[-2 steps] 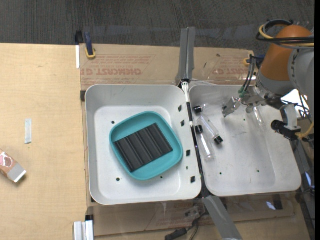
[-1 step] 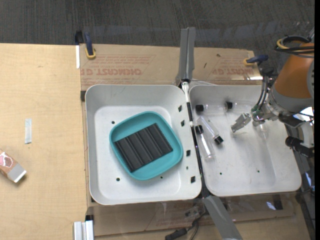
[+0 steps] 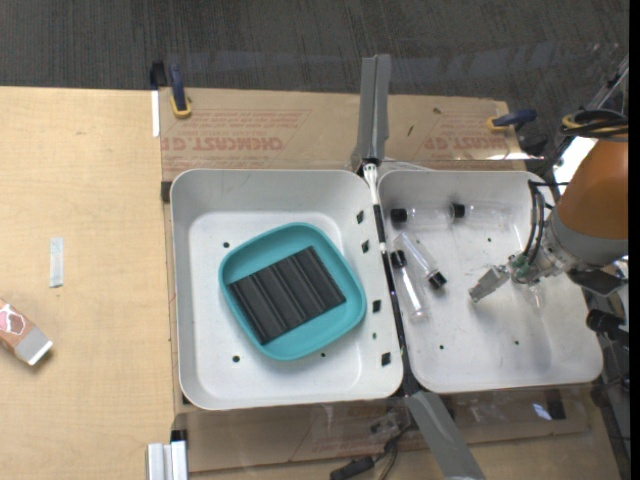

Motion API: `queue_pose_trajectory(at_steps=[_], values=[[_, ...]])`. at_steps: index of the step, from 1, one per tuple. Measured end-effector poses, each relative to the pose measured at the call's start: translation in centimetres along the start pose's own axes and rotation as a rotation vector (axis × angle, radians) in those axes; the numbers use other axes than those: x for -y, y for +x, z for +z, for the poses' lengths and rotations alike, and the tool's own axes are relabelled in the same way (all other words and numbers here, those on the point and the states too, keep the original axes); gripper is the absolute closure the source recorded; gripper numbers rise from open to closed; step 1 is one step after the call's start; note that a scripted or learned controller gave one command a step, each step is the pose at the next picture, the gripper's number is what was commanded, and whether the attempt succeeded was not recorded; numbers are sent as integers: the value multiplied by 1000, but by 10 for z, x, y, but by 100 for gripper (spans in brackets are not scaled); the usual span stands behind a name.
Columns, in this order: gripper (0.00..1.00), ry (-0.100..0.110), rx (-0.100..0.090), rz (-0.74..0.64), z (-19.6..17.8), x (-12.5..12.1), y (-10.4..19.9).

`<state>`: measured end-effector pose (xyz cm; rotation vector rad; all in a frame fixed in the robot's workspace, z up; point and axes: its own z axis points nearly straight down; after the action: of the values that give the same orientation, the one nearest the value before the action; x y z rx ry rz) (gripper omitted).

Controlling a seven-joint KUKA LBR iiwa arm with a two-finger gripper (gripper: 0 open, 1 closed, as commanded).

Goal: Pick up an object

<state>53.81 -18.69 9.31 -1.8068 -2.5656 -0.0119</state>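
Note:
The left bin (image 3: 200, 268) holds a teal tray (image 3: 340, 318) with a black ribbed insert (image 3: 287, 293) lying in it. In the right bin (image 3: 500, 363), a clear tube with a black cap (image 3: 420, 261) lies near the left wall. A second clear tube (image 3: 408, 296) lies beside it. Small black pieces sit at the back left (image 3: 398, 214) and back middle (image 3: 458, 209). My gripper (image 3: 487, 286) hangs low over the middle of the right bin, right of the tubes. Nothing shows in its grasp.
The arm's orange band (image 3: 600, 193) stands over the right bin's right wall. A grey divider post (image 3: 374, 108) rises between the bins at the back. On the bench far left lie a small packet (image 3: 22, 333) and a pale strip (image 3: 56, 263).

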Motion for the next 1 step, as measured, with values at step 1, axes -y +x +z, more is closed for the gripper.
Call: queue_pose_trajectory(at_steps=[1], values=[[0,5,7,-114,2,-37,54]])
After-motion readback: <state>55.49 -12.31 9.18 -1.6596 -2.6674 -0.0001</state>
